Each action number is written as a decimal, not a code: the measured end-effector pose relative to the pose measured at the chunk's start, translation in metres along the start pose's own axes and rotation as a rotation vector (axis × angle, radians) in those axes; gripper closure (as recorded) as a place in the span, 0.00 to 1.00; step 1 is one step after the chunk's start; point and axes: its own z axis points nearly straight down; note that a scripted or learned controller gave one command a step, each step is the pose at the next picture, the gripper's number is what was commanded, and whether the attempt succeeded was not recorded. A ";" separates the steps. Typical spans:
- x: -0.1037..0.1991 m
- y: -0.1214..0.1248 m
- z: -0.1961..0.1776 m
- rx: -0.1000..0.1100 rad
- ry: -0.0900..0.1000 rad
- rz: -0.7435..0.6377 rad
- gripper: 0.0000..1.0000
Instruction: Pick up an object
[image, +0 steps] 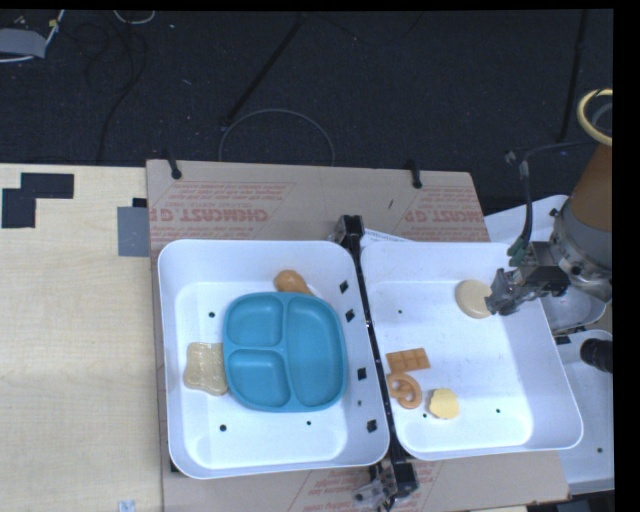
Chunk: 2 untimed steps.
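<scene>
Disc, pale cream and round, lies in the right bin near its upper right corner. Our end effector sits at the disc's right edge, touching or just beside it; we can't tell which, and we can't tell if it's released or clenched. Arm comes in from the right w/ the orange band above the wrist.

Lower in the same bin, near its left wall: a tan cracker, a pretzel just below it, and a yellow round piece just right of the pretzel.

Left bin holds a blue divided plate at centre. A tan bun lies at the plate's top edge, a pale bread slice at its left edge. Both bins rest on cardboard atop the tabletop.
</scene>
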 end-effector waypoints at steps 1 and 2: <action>0.048 0.021 0.019 0.003 0.001 0.000 1.00; 0.095 0.032 0.038 0.004 0.001 0.000 1.00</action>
